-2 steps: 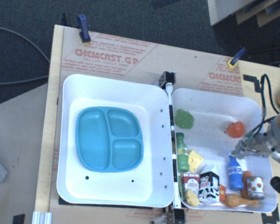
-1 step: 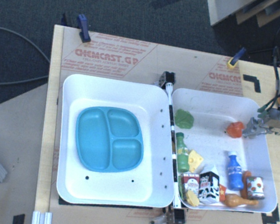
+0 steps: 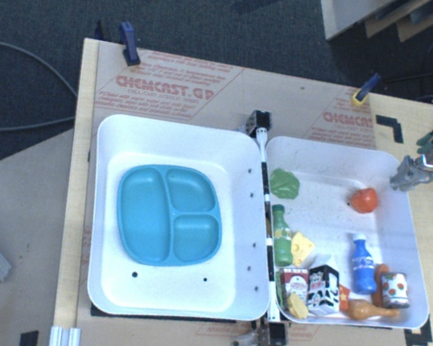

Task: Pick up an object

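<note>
In the right bin [image 3: 349,161], items are crowding the near end — a drumstick [image 3: 370,310], a can [image 3: 396,289], a carton [image 3: 323,289] and a blue bottle [image 3: 362,265]. Farther back, a green bottle [image 3: 279,235] is lying along the left wall, with a green leaf [image 3: 285,184] beyond it. A tomato [image 3: 364,200] is sitting alone toward the far right. The left bin [image 3: 115,144] is holding a blue tray [image 3: 169,214]. The gripper [image 3: 406,175] is hovering over the right bin's far right rim — whether its fingers are apart or together, I cannot tell.

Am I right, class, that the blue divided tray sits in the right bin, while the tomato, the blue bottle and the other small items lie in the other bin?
Not quite. The camera view shows the blue divided tray in the left bin; the tomato, blue bottle and other small items lie in the right bin.
</note>
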{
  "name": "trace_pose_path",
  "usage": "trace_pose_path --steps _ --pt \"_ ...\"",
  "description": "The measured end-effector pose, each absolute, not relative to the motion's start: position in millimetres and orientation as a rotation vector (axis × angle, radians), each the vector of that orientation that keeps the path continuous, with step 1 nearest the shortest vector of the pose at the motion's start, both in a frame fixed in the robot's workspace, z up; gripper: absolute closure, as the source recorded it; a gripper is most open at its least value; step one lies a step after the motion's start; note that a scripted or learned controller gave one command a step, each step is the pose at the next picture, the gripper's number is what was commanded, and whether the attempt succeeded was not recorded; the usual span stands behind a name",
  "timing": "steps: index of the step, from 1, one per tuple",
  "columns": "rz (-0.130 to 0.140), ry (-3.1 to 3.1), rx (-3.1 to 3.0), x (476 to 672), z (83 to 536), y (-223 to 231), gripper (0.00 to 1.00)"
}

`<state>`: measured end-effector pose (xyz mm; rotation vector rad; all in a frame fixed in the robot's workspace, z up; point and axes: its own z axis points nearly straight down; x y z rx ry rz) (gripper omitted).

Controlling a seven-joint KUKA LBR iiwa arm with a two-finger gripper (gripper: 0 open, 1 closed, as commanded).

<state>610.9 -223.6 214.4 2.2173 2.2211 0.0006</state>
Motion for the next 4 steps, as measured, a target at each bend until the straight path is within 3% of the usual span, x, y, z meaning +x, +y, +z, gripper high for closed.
trace_pose_path --steps 1,2,3,4 --pt "0.001 2.221 2.217 667.1 201.2 -207.8 1.0" --pt "0.001 2.22 2.217 667.2 273.7 -223.7 1.0" --pt "-0.002 2.223 2.221 665.0 234.8 -223.3 1.0" --pt "-0.003 2.224 2.221 665.9 225.8 -223.3 1.0"
